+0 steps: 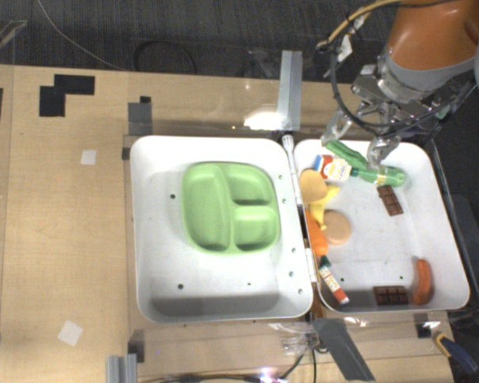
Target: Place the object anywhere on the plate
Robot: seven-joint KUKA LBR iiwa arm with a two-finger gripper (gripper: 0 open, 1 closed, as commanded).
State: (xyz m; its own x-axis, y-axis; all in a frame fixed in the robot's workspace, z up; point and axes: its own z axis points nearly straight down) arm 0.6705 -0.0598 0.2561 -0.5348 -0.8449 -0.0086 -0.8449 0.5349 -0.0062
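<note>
A green plate [227, 206] with three compartments lies in the left bin [156, 286]. My gripper [359, 139] hangs over the far part of the right bin [451, 238], open, its two fingers spread apart. Just under it lies a long green bottle-like object [366, 166], slanting from far left to near right. One fingertip [379, 150] stands right at this object's upper side; the other is off to its left. Nothing is lifted between the fingers.
The right bin also holds a small white carton [332, 168], a yellow-orange lump [311, 183], a tan disc [337, 227], an orange piece [315, 239], a red-and-white tube [333, 282], two brown chocolate pieces [391, 200] [389, 295] and a sausage [423, 280].
</note>
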